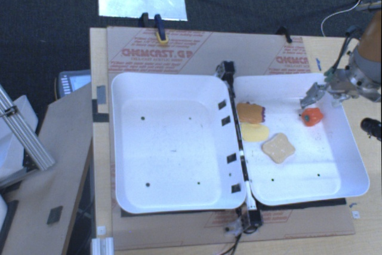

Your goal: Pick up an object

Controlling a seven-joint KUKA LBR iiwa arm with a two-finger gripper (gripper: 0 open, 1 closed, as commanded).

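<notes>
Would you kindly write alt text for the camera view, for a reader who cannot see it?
A robot arm's gripper hovers just above a small red-orange object in the right white bin. Nearer the divider lie an orange-and-purple item, a yellow piece and a tan toast-like slice.

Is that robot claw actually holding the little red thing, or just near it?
It cannot be told. The gripper sits right above the small red-orange object in the right bin, but the view does not show the object clamped between its fingers.
</notes>
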